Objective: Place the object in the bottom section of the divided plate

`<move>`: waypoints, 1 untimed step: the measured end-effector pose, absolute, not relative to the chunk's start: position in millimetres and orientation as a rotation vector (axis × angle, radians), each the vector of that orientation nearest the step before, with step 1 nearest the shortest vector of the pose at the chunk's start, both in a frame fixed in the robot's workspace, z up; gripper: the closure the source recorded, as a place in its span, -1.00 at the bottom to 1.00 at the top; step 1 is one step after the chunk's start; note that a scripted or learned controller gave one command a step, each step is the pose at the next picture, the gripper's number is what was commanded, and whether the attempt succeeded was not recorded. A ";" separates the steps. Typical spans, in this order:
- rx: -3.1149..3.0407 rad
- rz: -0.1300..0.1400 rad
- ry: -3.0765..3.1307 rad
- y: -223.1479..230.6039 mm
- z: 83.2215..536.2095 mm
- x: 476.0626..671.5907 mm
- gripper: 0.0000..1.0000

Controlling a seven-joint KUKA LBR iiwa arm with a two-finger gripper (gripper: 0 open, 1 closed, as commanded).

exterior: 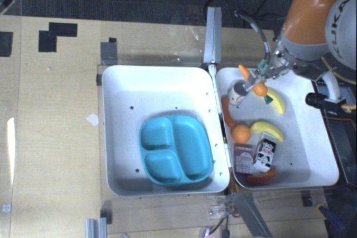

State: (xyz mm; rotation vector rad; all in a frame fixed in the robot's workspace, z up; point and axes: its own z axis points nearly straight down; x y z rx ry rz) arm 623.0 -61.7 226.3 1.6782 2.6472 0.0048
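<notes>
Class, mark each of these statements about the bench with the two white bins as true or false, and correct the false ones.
1. The blue divided plate lies in the left bin. True.
2. An orange ball sits on the plate. False: it lies in the right bin, beside a banana.
3. The gripper is over the right bin. True.
4. The small milk carton lies in the left bin. False: it is in the right bin, near its front edge.
5. The right bin contains two bananas. True: a second banana lies near the gripper.
</notes>
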 end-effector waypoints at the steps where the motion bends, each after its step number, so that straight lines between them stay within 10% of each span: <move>1: 2.142 0.004 2.295 -39.2 184.6 552.3 1.00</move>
